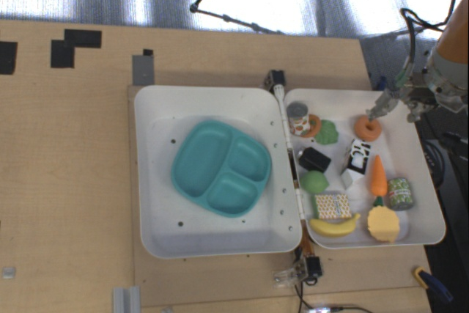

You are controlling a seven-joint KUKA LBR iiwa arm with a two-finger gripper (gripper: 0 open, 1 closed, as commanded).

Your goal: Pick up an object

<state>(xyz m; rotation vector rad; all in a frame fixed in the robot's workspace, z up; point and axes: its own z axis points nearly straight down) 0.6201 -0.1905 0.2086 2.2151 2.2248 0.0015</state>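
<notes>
A tan bench (66, 179) carries two white bins: the left bin (157, 179) holds one teal plate (222, 167), the right bin (429, 220) (crowded) one banana (334, 226), one carrot (377, 176), one orange ring (368, 129). The gripper (382, 105) touches that ring; its grip is unreadable, the arm cut off.
</notes>
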